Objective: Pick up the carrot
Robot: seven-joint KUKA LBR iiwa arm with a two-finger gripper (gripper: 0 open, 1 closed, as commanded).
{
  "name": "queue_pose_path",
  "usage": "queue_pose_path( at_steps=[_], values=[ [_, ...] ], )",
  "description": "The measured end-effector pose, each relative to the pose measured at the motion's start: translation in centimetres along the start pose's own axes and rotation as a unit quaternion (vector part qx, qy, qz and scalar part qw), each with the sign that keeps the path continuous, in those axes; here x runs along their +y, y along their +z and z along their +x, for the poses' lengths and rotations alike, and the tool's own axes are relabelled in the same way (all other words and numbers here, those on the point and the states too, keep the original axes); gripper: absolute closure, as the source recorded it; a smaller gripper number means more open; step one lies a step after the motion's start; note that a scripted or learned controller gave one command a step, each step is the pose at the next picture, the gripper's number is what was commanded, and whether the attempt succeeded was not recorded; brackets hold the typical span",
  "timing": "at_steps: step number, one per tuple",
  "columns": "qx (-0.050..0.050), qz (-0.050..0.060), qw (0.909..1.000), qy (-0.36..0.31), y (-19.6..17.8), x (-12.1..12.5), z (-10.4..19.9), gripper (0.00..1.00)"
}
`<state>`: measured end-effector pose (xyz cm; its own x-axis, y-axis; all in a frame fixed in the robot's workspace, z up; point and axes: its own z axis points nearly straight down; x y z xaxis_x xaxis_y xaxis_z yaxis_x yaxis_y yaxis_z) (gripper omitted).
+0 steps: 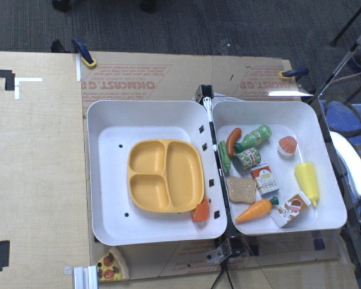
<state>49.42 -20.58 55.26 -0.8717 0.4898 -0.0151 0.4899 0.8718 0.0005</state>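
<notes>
The carrot point(253, 211) is orange with a small green top at its right end. It lies on its side near the front wall of the right bin point(325, 143), pointing down-left. A slice of bread point(241, 189) touches it from behind, and a small carton point(290, 209) lies just to its right.
Also in the right bin are a sausage point(231, 141), a green bottle point(254, 138), a green can point(248, 159), a cucumber point(224, 157), a red box point(265, 180), a yellow bottle point(307, 182) and a pink piece point(287, 144). The left bin point(102, 161) holds a yellow divided plate point(166, 175) and a small orange-red item point(200, 211).
</notes>
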Motion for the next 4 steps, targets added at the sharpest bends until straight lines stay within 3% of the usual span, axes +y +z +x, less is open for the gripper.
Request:
queue_pose_path(
  at_steps=[4],
  values=[
    [-0.012,-0.001,0.9999,-0.004,-3.6,0.5,-1.0,1.00]
  ],
)
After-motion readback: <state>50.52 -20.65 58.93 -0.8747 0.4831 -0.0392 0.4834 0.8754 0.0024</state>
